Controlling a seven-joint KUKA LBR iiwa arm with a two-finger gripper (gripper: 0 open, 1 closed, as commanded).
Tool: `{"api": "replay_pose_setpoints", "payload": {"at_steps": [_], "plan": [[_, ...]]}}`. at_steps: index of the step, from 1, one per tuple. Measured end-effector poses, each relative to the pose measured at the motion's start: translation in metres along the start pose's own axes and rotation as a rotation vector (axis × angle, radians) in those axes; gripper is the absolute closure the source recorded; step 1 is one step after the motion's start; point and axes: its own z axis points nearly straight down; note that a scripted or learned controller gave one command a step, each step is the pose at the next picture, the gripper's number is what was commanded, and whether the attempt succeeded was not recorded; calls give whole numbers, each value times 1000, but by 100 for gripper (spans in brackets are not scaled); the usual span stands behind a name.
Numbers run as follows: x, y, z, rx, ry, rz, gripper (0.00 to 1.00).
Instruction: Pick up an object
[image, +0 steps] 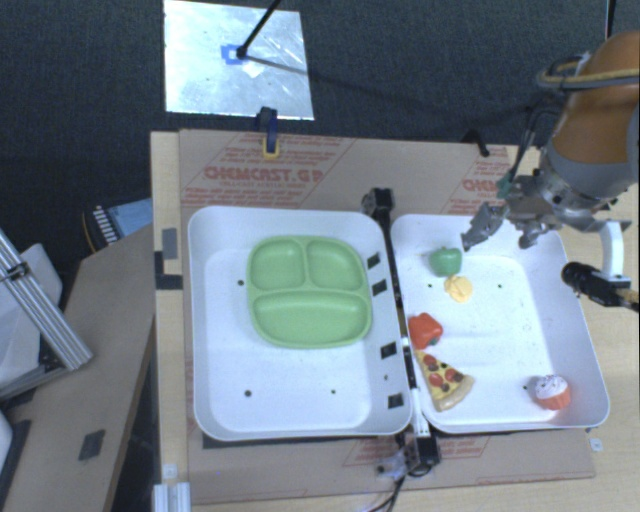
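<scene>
My gripper (503, 233) hangs over the back of the right bin (520, 330), its two fingers spread apart with nothing between them. A green toy pepper (446, 261) lies just left of and below the fingertips. A small yellow piece (459, 289) sits in front of the pepper. Farther forward lie a red toy pepper (425, 329) and a pizza slice (445, 378) near the bin's left wall. A cupcake (548, 391) rests in the front right corner.
The left bin (215, 400) bears a green divided plate (308, 291). A black divider with clips (393, 300) runs between the bins. A black cylinder (592, 282) on the arm juts over the right bin's right rim.
</scene>
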Motion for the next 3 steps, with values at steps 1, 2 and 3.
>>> {"api": "replay_pose_setpoints", "payload": {"at_steps": [1,2,3], "plan": [[0,2,-7,-12,-1,-2,0],[1,1,56,-7,0,-1,0],[10,-2,104,-10,0,0,0]]}}
